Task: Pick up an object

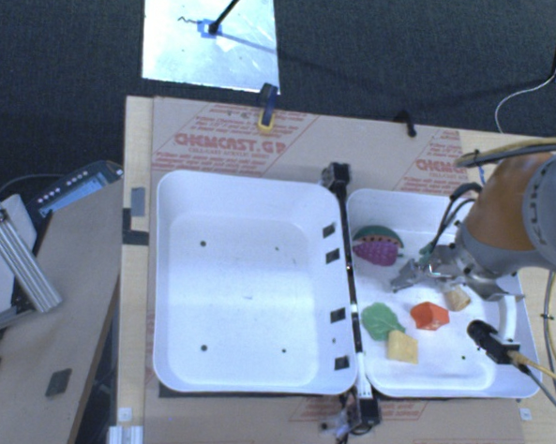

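The right bin (419, 380) holds several small things. A purple piece with a green and red top (377, 244) lies near its far left. A green piece (380, 319) and a yellow wedge (402, 346) lie close together at the front left. An orange-red block (429, 316) sits mid-bin, with a small tan piece (457, 299) just to its right. My gripper (414, 272) hangs low in this bin, between the purple piece and the orange-red block, and nothing is seen in its grasp.
The left bin (246, 280) stands beside the right one, with a black divider strip (346, 267) between them. The grey arm with its orange band (504, 216) covers the right bin's far right corner.
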Tool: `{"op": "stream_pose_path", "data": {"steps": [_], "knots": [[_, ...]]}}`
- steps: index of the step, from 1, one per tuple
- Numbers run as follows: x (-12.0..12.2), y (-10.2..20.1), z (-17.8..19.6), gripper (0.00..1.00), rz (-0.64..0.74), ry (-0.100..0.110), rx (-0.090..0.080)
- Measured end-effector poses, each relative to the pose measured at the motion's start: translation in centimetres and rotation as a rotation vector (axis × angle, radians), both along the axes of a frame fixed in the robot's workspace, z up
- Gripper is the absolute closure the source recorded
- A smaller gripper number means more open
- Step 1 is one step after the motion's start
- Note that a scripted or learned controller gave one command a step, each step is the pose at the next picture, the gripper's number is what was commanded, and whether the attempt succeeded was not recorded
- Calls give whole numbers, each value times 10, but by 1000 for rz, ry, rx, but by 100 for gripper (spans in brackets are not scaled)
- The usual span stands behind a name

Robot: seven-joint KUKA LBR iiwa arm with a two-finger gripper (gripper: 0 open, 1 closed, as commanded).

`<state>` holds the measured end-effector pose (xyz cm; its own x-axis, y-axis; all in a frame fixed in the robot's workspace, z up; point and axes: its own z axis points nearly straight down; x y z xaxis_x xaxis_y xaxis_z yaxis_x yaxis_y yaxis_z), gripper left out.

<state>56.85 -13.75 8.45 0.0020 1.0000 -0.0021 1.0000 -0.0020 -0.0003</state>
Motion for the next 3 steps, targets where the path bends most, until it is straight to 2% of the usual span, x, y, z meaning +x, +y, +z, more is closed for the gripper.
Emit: {"op": "stream_pose_path", "data": {"steps": [1,2,3], "knots": [[-35,-31,0,0,0,1,2],[-32,-29,11,100,4,-3,2],[-83,-30,-1,100,1,2,3]]}}
